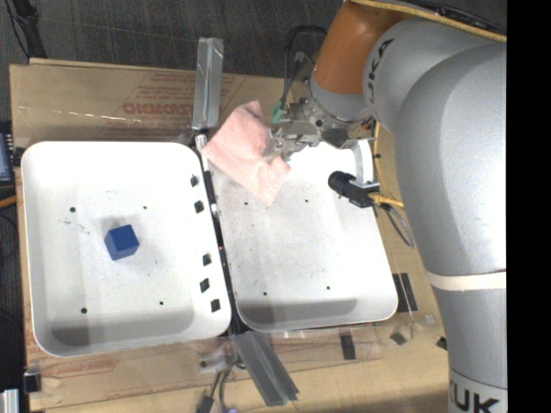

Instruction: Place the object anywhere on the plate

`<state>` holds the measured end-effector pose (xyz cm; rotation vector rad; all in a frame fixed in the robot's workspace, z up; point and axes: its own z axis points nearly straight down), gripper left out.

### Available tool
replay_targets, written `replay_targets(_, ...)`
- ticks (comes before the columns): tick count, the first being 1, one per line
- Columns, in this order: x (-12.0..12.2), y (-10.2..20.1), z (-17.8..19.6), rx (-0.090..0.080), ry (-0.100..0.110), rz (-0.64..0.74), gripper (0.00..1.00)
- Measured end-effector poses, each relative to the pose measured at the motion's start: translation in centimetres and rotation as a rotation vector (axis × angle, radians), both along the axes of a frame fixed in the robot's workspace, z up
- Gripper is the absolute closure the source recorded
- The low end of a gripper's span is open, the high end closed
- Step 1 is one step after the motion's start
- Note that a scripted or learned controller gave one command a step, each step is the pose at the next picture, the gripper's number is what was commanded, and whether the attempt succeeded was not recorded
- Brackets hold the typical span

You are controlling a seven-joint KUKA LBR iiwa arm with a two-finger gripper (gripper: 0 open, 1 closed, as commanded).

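Pincer (277, 144) clamped on pink cloth (247, 152) over right bin (310, 248); blue cube (121, 241) sat in left bin (52, 256).

Bench (103, 93): I see it carrying two bins side by side.
Left bin (52, 317): a cube (122, 241) lies in it, left of its middle, well apart from the walls.
Right bin (370, 291): a cloth (245, 149) lies over its far left corner, partly over the rim.
Hand (280, 144): I see it above the far edge of the right bin, touching the cloth's right side.
Arm (448, 170): it reaches in from the right, covering the bench beside the right bin.
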<state>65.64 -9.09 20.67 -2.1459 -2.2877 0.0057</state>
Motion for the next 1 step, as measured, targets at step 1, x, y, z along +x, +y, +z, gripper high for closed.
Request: replay_targets(1,0.02,0.15,2.45,-0.001,-0.004,0.008,1.00)
